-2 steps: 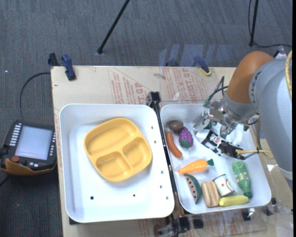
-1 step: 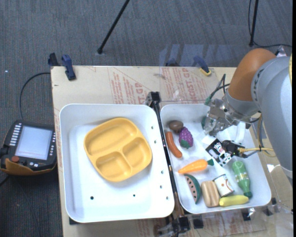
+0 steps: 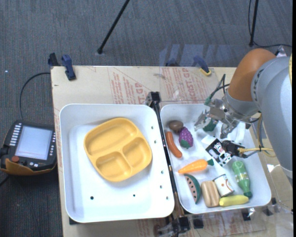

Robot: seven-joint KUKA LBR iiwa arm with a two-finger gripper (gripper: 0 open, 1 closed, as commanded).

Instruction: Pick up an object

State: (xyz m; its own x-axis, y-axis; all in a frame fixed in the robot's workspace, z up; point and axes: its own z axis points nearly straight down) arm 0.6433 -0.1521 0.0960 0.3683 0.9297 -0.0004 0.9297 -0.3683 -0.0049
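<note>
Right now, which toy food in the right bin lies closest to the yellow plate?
The orange hot dog, lying against the bin's left wall; the carrot and watermelon slice sit further right.

A teach pendant (image 3: 28,147) lies left of the bench (image 3: 108,83).

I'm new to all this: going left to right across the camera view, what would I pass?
Handheld screen → yellow plate → sausage → purple grapes → carrot → green bottle.
</note>
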